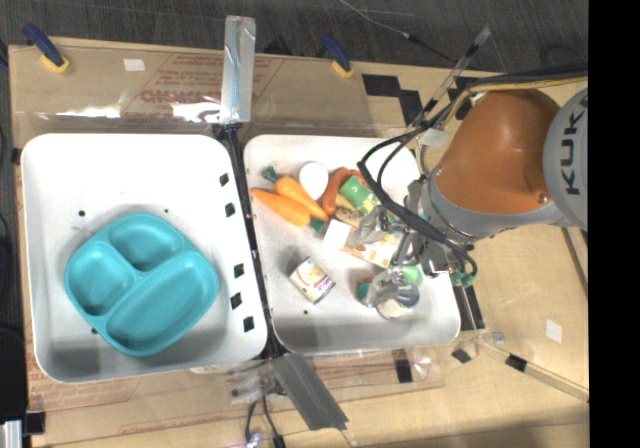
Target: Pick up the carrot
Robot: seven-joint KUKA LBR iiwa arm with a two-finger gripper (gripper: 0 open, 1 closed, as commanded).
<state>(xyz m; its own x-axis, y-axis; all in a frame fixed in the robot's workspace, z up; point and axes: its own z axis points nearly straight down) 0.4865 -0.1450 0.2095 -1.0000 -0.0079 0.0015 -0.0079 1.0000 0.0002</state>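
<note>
Two orange carrots lie side by side in the upper left of the right bin (440, 331): one carrot (282, 207) nearer the left wall, the other carrot (299, 193) just above it, both with green ends. My gripper (402, 268) hangs low over the right part of that bin, well to the right of the carrots and apart from them. It is above a small round tin (394, 298) and a snack packet (371, 248). The orange wrist band and the cables hide much of the gripper.
A white egg (313, 177), an orange-and-green item (347, 191) and a small carton (312, 280) also lie in the right bin. The left bin (40, 196) holds a teal divided plate (141, 281). A black divider with clips runs between the bins.
</note>
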